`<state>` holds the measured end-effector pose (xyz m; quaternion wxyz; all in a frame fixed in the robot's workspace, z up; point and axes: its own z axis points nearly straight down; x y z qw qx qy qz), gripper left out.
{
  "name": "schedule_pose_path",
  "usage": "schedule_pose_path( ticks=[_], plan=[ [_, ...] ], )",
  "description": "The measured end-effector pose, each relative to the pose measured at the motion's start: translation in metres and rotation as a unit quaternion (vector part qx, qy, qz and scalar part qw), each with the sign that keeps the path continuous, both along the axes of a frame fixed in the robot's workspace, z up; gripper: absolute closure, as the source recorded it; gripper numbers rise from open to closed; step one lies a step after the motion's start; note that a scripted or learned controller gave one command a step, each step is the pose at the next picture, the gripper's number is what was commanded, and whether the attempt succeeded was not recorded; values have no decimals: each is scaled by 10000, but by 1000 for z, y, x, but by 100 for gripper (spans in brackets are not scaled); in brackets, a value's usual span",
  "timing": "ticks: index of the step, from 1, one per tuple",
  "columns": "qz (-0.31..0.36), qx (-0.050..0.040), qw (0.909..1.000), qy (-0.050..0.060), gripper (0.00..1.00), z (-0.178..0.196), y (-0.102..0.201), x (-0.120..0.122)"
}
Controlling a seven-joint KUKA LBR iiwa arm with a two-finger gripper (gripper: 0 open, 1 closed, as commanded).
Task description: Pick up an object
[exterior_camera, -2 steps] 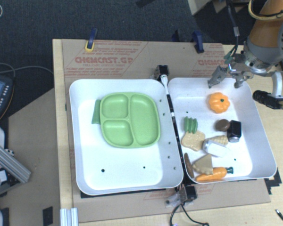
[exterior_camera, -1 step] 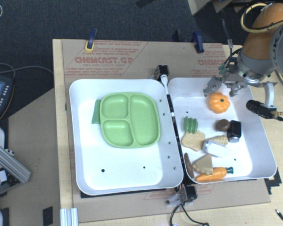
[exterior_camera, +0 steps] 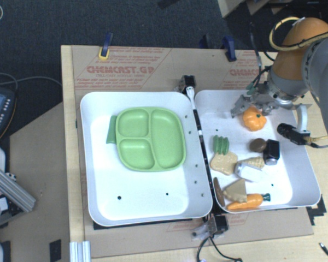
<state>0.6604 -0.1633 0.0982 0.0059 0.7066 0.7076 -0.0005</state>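
1. The pincer (exterior_camera: 253,108) is seen at the far end of the right-hand shallow white bin (exterior_camera: 296,180), carried by the grey arm with its orange band (exterior_camera: 296,43), which enters from the view's right.
2. Whether the pincer is spread or pressed together cannot be told, since its tip is seen from above and partly merges with what lies beneath it.
3. A rounded orange toy fruit (exterior_camera: 255,121) is found directly under the pincer and touching it in the view; a grip on it cannot be confirmed.
4. Nearer the camera than the pincer, a small brown rounded piece (exterior_camera: 257,144) and a black block (exterior_camera: 271,151) are seen just beside each other.
5. To the view's left of those, a ridged green piece (exterior_camera: 221,144) is placed above a tan slice-shaped piece (exterior_camera: 224,164).
6. Further toward the camera, a white piece (exterior_camera: 251,172), a second tan piece (exterior_camera: 235,190) and an orange toy carrot with a green end (exterior_camera: 245,202) are gathered close together, well apart from the pincer.
7. Well to the view's left of the pincer, the left-hand white bin (exterior_camera: 136,195) is occupied by a light green plastic plate with three compartments (exterior_camera: 151,138).
8. A darker green flat piece (exterior_camera: 111,130) is seen at that plate's far-left edge, partly covered by it.
9. Both bins are borne by the brown board-topped bench (exterior_camera: 76,81).
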Motion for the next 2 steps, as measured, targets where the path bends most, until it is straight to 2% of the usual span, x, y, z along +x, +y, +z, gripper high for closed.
schedule_pose_path(
  ticks=[1,2],
  plan=[
    [1,-2,10000,-69,100,17,0,4],
    [-8,37,10000,14,100,61,-1,1]
  ],
)
